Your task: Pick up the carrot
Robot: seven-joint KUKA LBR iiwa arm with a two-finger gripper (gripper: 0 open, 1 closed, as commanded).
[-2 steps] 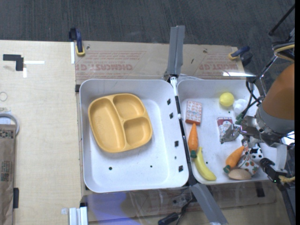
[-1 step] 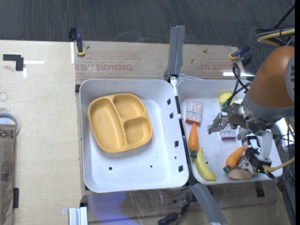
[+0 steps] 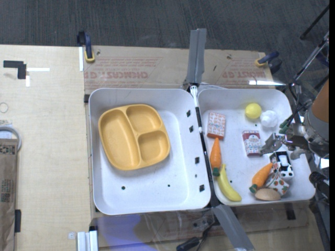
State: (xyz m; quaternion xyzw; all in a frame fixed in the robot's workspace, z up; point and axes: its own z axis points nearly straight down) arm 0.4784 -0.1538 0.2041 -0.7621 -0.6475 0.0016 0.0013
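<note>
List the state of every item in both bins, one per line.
Yellow divided plate: upright in left bin, nothing in it.
Carrot: lying by right bin's left wall.
Second carrot: lying near gripper.
Banana: lying flat.
Lemon: resting near back wall.
Two small cartons: lying flat.
Gripper: low over right bin.

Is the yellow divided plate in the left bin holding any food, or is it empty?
Empty. The yellow plate lies flat in the left bin, and all three compartments show only bare yellow surface.
</note>
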